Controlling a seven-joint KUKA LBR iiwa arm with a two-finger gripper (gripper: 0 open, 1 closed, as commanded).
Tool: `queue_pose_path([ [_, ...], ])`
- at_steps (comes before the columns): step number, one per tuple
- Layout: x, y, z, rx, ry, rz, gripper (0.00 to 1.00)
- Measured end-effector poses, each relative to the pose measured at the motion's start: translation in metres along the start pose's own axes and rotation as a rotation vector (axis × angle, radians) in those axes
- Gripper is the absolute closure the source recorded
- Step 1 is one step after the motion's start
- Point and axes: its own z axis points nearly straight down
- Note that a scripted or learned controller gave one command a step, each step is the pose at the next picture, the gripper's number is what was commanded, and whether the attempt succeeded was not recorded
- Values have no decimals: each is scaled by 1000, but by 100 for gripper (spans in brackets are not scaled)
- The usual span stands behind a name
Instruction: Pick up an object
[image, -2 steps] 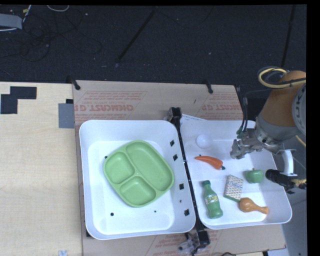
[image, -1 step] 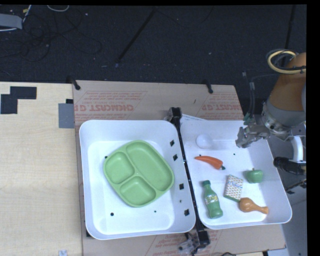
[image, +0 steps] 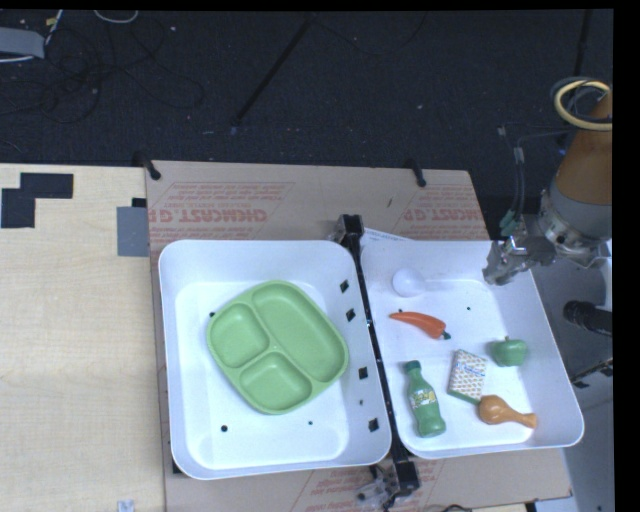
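Observation:
The right bin (image: 470, 440) holds a white ball (image: 407, 282), a red-orange chili pepper (image: 420, 323), a green bottle (image: 424, 400), a small patterned box (image: 467, 375), a green pepper-like piece (image: 509, 351) and an orange gourd-shaped piece (image: 503, 411). My gripper (image: 503, 263) hangs at the bin's far right corner, above the rim, with nothing visibly held. It is well to the right of the white ball and behind the green piece.
The left bin (image: 190, 420) carries a green divided plate (image: 277, 345). Both bins rest on a cardboard sheet (image: 280, 205) on the wooden bench. The arm's grey body with its orange band (image: 583, 170) rises at the right edge.

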Motion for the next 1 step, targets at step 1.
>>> queue_pose_path([
  [1,42,-18,-8,3,1,0,100],
])
